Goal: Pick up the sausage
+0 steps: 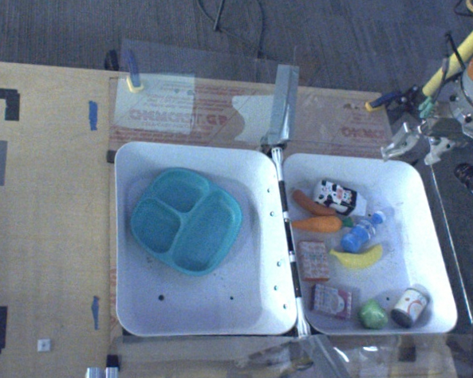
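Sausage [306,201]: reddish-brown, lying in right bin [437,236], upper left area, just above orange carrot [317,224] and beside black-and-white carton [335,197]. Same bin: blue bottle [363,230], banana [357,257], 2 small packets, green fruit [373,315], small can [409,306]. Left bin [134,170]: teal divided plate [187,219]. Gripper [415,146]: above right bin's top right corner, jaws apart, holding nothing.

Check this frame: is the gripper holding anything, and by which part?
Nothing held. The gripper is open above the right bin's far corner; the sausage lies in the bin.
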Controlling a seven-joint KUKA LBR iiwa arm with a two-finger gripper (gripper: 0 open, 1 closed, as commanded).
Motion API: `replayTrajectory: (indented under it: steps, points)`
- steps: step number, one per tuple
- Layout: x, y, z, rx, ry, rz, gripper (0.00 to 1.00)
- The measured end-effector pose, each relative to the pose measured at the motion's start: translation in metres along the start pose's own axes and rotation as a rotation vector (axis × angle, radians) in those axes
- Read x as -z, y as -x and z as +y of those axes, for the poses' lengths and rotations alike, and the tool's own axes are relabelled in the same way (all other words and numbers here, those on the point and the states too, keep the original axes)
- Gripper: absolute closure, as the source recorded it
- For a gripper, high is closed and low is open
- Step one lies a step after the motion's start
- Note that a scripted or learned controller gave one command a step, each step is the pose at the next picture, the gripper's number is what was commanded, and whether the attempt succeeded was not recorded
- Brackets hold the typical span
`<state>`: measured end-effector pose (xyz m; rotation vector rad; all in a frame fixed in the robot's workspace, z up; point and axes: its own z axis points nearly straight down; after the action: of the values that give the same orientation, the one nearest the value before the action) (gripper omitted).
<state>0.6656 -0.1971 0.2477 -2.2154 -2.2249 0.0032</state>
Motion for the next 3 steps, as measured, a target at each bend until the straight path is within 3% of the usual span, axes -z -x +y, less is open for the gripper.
replayTrajectory:
  steps: [1,2,3]
  points:
    - [0.036,0.014,0.003,0.233,0.005,-0.003,0.00]
    - [-0.089,-0.024,-0.010,0.294,0.001,0.000,0.00]
    - [-0.105,-0.010,-0.006,0.156,0.003,-0.001,0.00]
